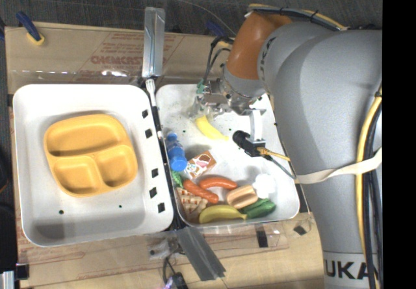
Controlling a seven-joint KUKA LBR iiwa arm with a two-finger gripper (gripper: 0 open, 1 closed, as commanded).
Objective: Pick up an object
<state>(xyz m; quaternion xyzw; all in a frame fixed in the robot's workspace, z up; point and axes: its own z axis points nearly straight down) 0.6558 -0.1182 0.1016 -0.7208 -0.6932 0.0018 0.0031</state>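
End effector (209, 103) sat low over the far end of the right bin (175, 102), toward that bin's left wall. How far open it was: couldn't tell, the wrist blocked it from this angle, and likewise whether it gripped anything.

Small yellow banana (208, 127) lay on the bin floor just on the near side of the end effector. It was possibly touching the tip, but the view was too cramped to be sure.

Further out in the same bin:
- A blue bottle (174, 151) lay along the left wall.
- A red-and-white packet (200, 165) sat just beside the bottle.
- The near end was a crowded pile: an orange-red sausage (218, 182), a hot-dog bun (242, 195), a white round piece (264, 184) and a green vegetable (260, 208).
- A larger banana (221, 214) lay against the near wall.
- A waffle-like piece (189, 202) was in the near-left corner.

All of the pile was well apart from the end effector.

Left bin (26, 216) held a yellow compartment tray (91, 151), lying flat and roughly central.
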